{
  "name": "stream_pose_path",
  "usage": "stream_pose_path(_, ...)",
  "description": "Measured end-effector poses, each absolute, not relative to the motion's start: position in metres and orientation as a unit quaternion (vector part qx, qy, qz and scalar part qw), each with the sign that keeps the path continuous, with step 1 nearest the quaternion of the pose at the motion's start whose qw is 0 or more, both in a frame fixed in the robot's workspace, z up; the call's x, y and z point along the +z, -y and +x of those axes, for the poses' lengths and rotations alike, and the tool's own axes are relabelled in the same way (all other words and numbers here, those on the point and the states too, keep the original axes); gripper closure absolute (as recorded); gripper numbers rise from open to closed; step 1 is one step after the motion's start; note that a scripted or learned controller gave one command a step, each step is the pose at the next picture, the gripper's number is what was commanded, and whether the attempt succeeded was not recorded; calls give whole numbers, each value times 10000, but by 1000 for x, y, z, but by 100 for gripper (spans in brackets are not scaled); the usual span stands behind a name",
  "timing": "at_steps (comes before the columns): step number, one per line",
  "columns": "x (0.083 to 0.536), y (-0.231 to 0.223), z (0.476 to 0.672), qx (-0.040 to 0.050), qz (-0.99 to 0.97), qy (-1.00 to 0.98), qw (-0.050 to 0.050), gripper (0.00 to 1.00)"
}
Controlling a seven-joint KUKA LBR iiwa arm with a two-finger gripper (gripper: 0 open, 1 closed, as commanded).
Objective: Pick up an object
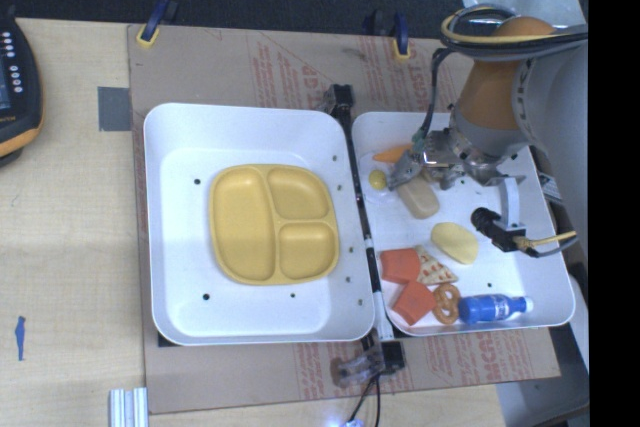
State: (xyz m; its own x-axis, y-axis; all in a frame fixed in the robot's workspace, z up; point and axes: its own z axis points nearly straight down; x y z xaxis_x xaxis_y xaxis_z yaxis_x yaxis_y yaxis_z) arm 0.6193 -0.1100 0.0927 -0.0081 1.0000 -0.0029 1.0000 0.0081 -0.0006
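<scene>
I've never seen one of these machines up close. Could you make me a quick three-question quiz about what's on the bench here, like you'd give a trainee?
1. True or false: the yellow divided tray lies in the left bin.
2. Which lies nearest the camera-side edge of the right bin? A) blue bottle B) orange carrot piece C) tan block
3. Fill in: the gripper hangs over the ____ bin.

Key: 1 true; 2 A; 3 right.
</scene>
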Motion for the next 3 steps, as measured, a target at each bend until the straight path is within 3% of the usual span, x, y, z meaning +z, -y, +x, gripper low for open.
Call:
stream_pose_path(1, 93, 98, 655, -55, 7063, -7079, -15, 0)
stream_pose_path(3, 92, 95, 656, -26, 7056, -7086, -28, 0)
